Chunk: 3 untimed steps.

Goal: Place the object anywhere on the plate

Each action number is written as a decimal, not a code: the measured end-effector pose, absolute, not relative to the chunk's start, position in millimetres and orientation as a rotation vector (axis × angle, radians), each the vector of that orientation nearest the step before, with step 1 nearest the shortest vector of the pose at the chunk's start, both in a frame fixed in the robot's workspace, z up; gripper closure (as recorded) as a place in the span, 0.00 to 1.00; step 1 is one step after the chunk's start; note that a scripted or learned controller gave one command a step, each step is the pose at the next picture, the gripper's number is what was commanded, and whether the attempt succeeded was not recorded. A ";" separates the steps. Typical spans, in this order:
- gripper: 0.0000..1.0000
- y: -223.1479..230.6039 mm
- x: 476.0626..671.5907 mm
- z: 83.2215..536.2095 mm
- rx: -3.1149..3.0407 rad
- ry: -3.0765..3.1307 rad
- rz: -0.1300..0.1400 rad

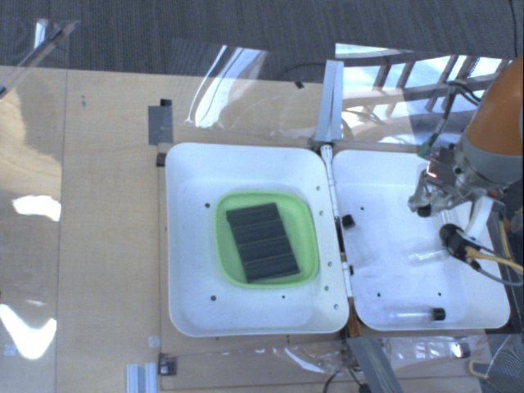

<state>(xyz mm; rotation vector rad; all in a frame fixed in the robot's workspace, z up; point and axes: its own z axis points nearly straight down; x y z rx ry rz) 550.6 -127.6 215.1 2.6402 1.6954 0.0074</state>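
Object (262, 242), dark ribbed block, lies flat on green plate (307, 248) in left bin (184, 219). Hand (426, 201) over right bin (385, 178), far right; finger state unclear.

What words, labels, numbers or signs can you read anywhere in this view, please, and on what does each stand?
None can be read. The dark ridged block, the green plate beneath it, both white bins and the arm bear no legible text at this sharpness.
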 end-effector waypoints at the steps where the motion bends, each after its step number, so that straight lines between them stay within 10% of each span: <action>1: 1.00 -29.4 528.0 184.6 2.466 1.944 0.005; 2: 1.00 28.7 572.4 184.5 2.428 1.990 0.006; 3: 0.00 28.5 572.4 184.6 2.428 1.990 0.006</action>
